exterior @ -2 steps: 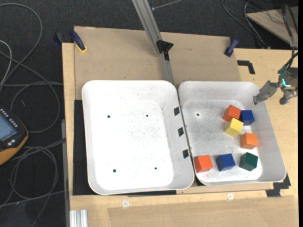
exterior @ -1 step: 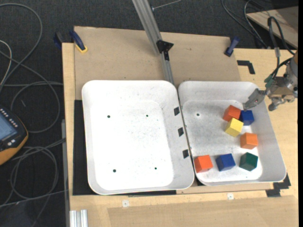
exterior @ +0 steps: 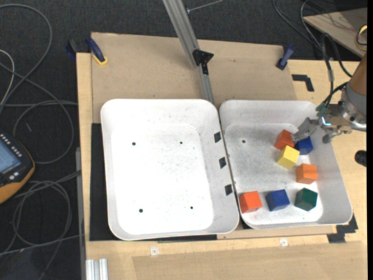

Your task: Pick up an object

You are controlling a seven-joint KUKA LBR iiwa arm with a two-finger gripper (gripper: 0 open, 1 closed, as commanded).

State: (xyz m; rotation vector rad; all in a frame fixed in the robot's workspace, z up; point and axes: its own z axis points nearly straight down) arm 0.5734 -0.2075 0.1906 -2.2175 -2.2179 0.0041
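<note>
Blocks are clustered just below the claw, whose spread cannot be told; one exposed block should be centred

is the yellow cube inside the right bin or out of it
Inside. The yellow cube lies on the floor of the right bin, among the other blocks, well within its rim.

floor: dark carpet, loose black cables | furniture: wooden bench | light: even
</note>
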